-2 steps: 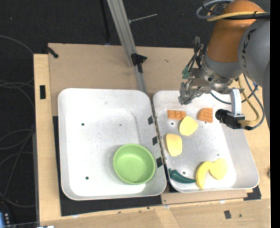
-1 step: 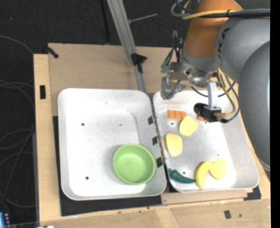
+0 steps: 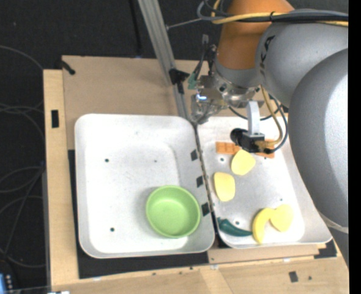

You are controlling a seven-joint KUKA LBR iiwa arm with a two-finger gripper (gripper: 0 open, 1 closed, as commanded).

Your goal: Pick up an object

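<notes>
**A:** Two bins on the bench and nothing lifted, by my reading. The gripper (image 3: 199,109) hangs at the far end of the seam where the left bin (image 3: 107,139) meets the right bin (image 3: 272,185), about over the rims rather than over any object.

**B:** And the jaws, open or closed?

**A:** Can't tell from this angle. It's a tangle of metal and cable up there. I see nothing gripped, so I'd call the whole pick yet to do: choose, descend, close, raise.

**B:** What's on offer?

**A:** The right bin holds most of it. Nearest the gripper is an orange block (image 3: 226,146), flat and square-edged. Just beyond it is a yellow slice (image 3: 243,162), and beside that a second yellow slice (image 3: 224,187), both smooth, rounded and plastic-looking. At the near end sits a curved yellow piece (image 3: 261,225), touching a yellow wedge (image 3: 282,217). A dark green piece (image 3: 232,227) lies in the near corner by the bin wall.

**B:** And on the left?

**A:** One green bowl (image 3: 173,211), round and matte, with a thick rim, low in the near right corner. The bins are glossy white with shallow sloping walls.
</notes>
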